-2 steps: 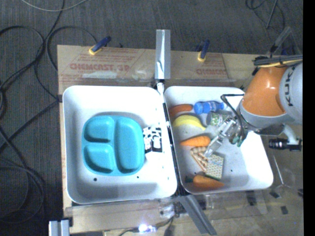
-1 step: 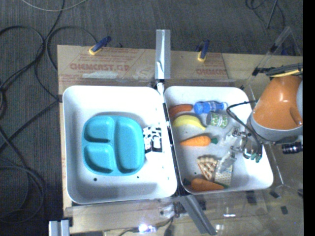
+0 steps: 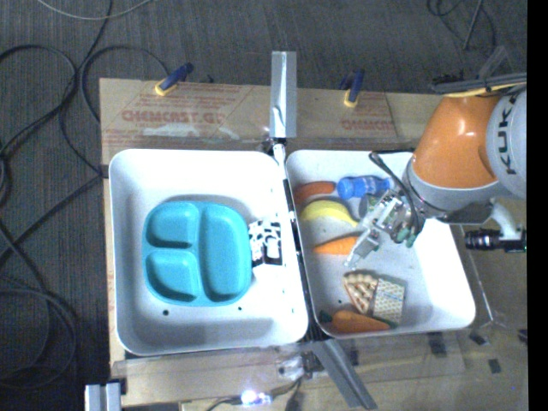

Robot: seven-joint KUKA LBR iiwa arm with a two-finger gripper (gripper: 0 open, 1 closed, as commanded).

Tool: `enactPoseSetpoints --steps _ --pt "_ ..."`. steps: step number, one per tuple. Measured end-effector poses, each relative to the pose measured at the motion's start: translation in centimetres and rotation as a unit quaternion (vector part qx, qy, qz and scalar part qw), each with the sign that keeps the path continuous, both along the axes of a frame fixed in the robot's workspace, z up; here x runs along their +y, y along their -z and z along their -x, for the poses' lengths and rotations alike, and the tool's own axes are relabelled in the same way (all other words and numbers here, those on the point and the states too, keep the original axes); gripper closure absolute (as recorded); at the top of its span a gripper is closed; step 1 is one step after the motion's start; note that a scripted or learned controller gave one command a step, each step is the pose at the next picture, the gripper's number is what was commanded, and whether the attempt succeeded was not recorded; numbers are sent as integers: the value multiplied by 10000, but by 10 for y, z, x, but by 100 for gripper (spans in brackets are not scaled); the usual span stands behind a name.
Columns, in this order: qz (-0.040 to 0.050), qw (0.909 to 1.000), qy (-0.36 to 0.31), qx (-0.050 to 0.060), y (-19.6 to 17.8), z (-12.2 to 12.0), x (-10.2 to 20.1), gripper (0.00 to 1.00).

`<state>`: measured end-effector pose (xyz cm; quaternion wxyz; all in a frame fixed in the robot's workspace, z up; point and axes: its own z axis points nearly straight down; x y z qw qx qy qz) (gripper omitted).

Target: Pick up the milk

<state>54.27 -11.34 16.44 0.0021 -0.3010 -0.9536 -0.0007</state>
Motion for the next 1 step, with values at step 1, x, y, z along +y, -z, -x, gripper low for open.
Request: enactPoseSetpoints --steps 1 --pt "4 9969 -784 -29 66 48 -8 0"
